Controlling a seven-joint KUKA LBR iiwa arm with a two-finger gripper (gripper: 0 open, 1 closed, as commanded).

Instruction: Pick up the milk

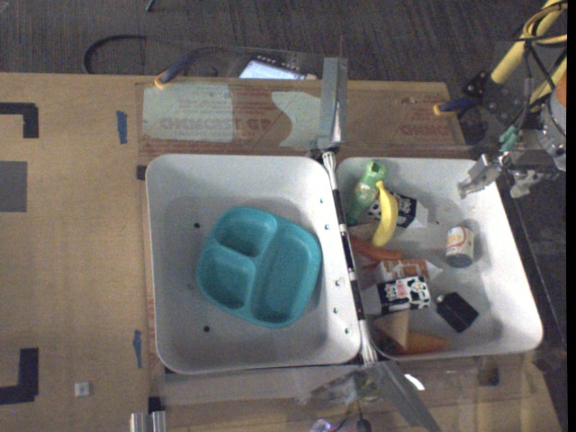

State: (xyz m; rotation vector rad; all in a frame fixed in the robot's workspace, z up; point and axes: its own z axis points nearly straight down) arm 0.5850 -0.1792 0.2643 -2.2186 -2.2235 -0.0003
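Milk, a small carton with black cow patches [404,292], lies in the right bin [515,268], toward its near left part, just beside the divider between the two bins. A brown box [402,269] touches its far side, and an orange carrot [376,248] lies just beyond that. A black block [457,311] sits just right of the carton, and another carrot [427,341] lies near it at the bin's near edge. Farther back are a yellow banana [385,214] resting over a second cow-patterned carton [404,210], a green bottle [366,187] at the far left corner, and a small can [459,245] toward the right. The left bin [175,196] holds a teal divided plate [259,266]. The gripper [479,180] hovers over the right bin's far right corner, well apart from the milk; whether it is released or clenched I cannot tell, and nothing shows in its grasp
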